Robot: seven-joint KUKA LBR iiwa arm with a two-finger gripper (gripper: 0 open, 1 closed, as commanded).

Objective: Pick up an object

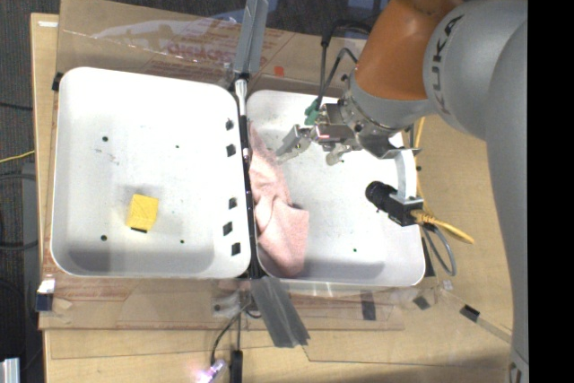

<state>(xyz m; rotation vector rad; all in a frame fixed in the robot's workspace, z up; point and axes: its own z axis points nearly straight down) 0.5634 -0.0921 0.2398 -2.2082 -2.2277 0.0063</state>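
The tool [309, 142] hangs over the right white plastic bin [399, 260], its fingers spread apart with nothing between them. A crumpled pink cloth [276, 215] lies against that bin's left wall, just below-left of the tool. A small yellow sponge block [143, 212] sits in the left white bin [81, 103].

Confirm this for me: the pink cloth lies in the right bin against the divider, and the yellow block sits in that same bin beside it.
Not quite. The pink cloth does lie in the right bin against the divider, but the camera view shows the yellow block in the left bin, not beside the cloth.
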